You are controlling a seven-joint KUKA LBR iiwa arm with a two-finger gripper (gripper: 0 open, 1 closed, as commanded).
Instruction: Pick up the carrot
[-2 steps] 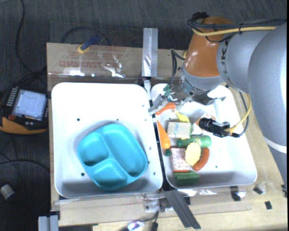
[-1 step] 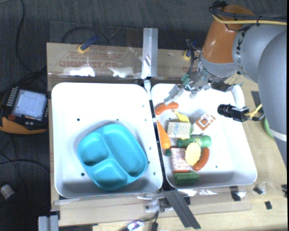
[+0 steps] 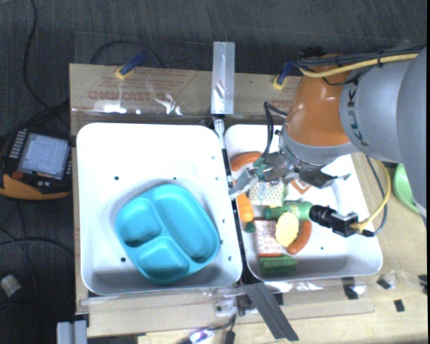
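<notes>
Camera view: the carrot (image 3: 244,209) lies at the right bin's (image 3: 358,264) left wall, just lower left of the gripper (image 3: 264,172); whether the jaws are clenched, I cannot tell.

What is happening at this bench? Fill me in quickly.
A grey arm with an orange band reaches in from the right, its gripper low over the right white bin, which is crowded with toy food. The small orange carrot lies at that bin's left wall, not lifted. The left white bin holds a blue divided plastic tray.
</notes>
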